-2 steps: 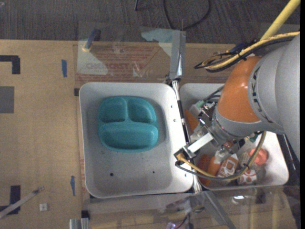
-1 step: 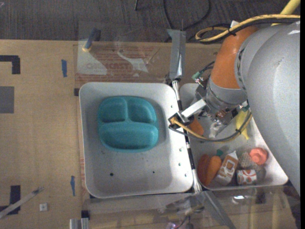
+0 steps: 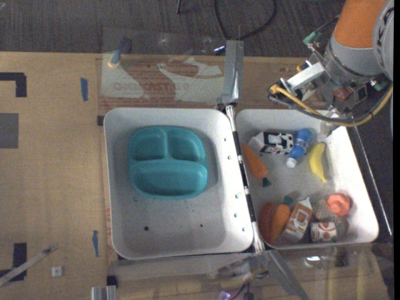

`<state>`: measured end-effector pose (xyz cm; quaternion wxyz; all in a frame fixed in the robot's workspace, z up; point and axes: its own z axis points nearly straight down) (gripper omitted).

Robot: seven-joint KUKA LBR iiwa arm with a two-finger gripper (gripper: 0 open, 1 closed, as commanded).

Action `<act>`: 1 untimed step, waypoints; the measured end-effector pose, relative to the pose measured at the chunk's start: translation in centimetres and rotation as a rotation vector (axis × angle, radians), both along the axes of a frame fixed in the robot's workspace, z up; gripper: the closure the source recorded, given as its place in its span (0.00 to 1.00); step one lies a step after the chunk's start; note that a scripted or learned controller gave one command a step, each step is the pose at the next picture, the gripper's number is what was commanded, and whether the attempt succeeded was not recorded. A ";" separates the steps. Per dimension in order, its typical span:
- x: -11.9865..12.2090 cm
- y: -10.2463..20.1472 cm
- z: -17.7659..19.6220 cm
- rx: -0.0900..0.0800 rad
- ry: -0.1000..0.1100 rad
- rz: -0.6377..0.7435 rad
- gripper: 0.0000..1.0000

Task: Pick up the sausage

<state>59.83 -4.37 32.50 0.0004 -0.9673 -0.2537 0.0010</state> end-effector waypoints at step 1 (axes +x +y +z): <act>-3.9 6.7 -14.1 0.001 0.002 -0.013 0.00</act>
